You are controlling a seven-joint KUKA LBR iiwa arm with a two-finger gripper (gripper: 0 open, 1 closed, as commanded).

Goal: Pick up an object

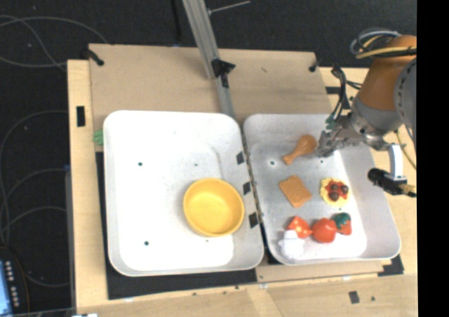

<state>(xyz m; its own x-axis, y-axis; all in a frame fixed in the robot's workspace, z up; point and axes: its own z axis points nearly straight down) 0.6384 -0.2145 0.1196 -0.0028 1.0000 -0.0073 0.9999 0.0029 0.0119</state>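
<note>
Camera view looks down at a slant on a tan, matte counter (280, 73) bearing two shallow white bins with rounded corners, set side by side. The left bin (147, 147) has a smooth, faintly speckled floor and holds a round yellow bowl (213, 207), glossy like plastic, toward its 4 o'clock corner. The right bin (372, 231) carries a scatter of small toy foods: a tan drumstick-shaped piece (300, 149) at about 11 o'clock, lying tilted with its thick end up and to the right; a flat orange-brown rectangle (295, 191) like a cracker or slice of toast near the centre; a small yellow round with dark red bits on top (334, 191) at 3 o'clock; and along the 6 o'clock edge a row of a white lumpy piece (290, 245), an orange-red piece (299, 226), a smooth red tomato-like ball (324, 231) and a smaller red-and-green piece (342, 222), close together. The grey arm with its orange band (382, 88) reaches in from 3 o'clock, and its gripper (328, 139) hangs low just beside the drumstick's thick end, at the bin's 1 o'clock area. Whether the fingers are open or closed I cannot tell; they are dark and small here. A slim grey metal pole (203, 35) slants across the counter at 12 o'clock.
</note>
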